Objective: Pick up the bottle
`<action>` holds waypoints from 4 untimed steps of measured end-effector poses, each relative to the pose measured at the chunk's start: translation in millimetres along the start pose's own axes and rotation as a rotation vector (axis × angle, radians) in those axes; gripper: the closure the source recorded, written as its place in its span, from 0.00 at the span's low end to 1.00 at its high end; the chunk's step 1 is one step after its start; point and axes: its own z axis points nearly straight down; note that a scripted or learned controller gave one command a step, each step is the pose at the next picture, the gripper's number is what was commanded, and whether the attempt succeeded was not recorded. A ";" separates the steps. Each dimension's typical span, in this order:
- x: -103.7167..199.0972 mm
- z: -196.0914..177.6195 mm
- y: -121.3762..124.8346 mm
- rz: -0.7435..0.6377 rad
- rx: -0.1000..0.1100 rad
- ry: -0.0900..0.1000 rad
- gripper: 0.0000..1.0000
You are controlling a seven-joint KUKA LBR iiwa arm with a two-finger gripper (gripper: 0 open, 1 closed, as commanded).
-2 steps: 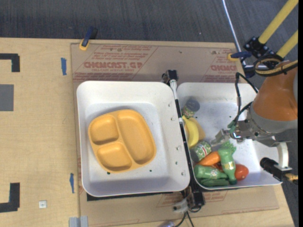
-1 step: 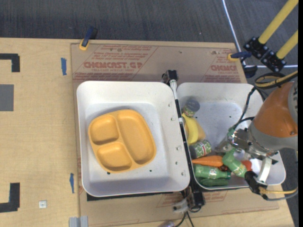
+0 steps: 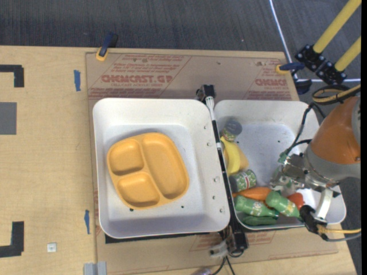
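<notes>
From above, the gripper (image 3: 298, 195) hangs over the right bin (image 3: 269, 139), just past the green bottle (image 3: 284, 204) lying among the toy food at its near edge; whether it is open I cannot tell, so I judge it must next settle squarely over the bottle.

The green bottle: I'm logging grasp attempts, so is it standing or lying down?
Lying down. The green bottle rests on its side along the right bin's near wall, beside the gripper.
</notes>
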 end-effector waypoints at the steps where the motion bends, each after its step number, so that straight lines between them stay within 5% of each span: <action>1: 0.0 0.1 -0.1 0.000 0.000 0.000 0.00; 2: 0.4 -9.6 0.4 0.000 -0.001 0.000 1.00; 3: -28.8 10.9 9.7 -0.176 0.013 0.008 1.00; 4: -28.7 11.2 10.7 -0.177 0.009 0.006 0.00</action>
